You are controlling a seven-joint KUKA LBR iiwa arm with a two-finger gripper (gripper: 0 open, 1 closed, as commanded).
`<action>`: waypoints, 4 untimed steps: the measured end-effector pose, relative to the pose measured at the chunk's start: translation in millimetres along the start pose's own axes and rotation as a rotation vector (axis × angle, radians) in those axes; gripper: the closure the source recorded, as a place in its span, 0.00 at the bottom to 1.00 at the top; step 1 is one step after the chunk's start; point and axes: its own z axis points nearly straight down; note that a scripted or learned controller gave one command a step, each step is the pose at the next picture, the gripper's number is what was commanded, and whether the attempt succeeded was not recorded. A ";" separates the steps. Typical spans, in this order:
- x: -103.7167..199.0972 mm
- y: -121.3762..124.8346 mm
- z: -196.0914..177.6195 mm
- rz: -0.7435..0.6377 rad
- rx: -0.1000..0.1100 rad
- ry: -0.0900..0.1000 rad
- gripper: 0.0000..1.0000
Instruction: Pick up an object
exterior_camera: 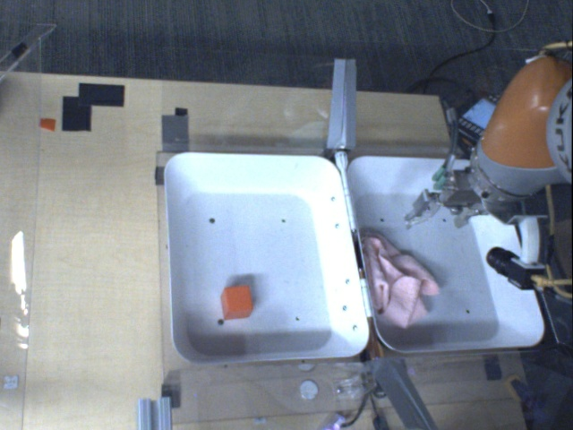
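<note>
Camera view looks down at a slant on a pale wooden surface (89, 267) carrying two shallow white bins side by side. From where I stand, the left bin (179, 240) holds a small orange block (237, 302), sitting low and left of centre on the bin floor, well apart from every wall. The right bin (528, 330) holds a crumpled pink cloth (398, 280), bunched against the bin's left wall just beside the divider where the two bins meet, in the lower half of that bin. The grey arm (528, 124) with its orange band reaches in from the right, above the upper right corner of the right bin. Its gripper (440, 206) hangs over the upper part of the right bin, up and to the right of the pink cloth and apart from it. The fingers (421, 211) look spread, with a visible gap between the two tips, and nothing sits between them. A grey metal bar (341, 106) runs up from the seam between the bins toward the top of the surface. Near the far left of the surface lie a black L-shaped marking (88, 104) and a small orange square (47, 124) beside it. A thin cable (488, 12) loops across the dark floor at the top right.
</note>
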 end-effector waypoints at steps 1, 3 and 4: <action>-31.8 -33.7 94.1 -0.046 -0.007 -0.002 0.00; 19.0 54.4 100.3 -0.060 -0.012 -0.003 0.00; 9.1 -10.7 99.4 -0.155 -0.012 -0.003 0.00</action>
